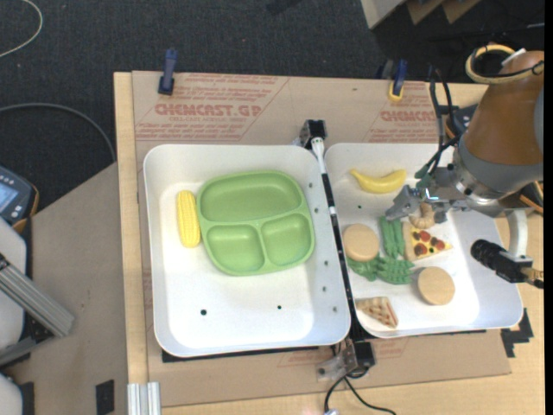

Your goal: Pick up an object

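From my remote station I see the gripper (pixel 421 199) low over the right bin (pixel 484 318), just above the pizza slice (pixel 427 245); whether it is clenched or released I cannot tell. Around that slice lie a banana (pixel 378 180) up and left, green beans (pixel 390 258) to its left, a round cookie (pixel 362 242) beyond them, another cookie (pixel 435 285) below, and a sandwich wedge (pixel 378 310) lower left. Farther left, the left bin (pixel 173 318) bears a green divided tray (pixel 255 221) and a corn cob (pixel 187 218).
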Robot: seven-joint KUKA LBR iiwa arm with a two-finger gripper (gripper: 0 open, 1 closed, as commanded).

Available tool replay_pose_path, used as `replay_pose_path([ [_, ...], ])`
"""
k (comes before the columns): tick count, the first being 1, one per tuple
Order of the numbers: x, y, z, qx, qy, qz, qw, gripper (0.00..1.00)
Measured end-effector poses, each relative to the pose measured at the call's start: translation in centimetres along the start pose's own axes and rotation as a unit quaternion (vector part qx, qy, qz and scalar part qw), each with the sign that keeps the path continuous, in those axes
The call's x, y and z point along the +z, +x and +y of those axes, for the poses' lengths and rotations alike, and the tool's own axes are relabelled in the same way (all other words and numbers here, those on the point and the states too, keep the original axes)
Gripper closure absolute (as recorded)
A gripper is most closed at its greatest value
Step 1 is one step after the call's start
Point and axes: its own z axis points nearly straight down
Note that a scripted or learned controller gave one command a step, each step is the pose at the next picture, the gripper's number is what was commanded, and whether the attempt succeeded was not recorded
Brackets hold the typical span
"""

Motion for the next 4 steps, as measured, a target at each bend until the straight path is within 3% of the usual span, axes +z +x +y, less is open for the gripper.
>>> replay_pose_path([
  [1, -3.5, 4.1, -7.0, -0.001, 0.003, 0.002, 1.0000, 0.00],
  [2, 10.7, 1.0, -7.2, 0.002, 0.003, 0.001, 1.0000, 0.00],
  [3, 9.0, 1.2, -7.0, 0.001, -0.001, -0.001, 1.0000, 1.00],
  [4, -3.8, 12.4, -6.9, -0.004, -0.004, 0.000, 1.0000, 1.00],
])
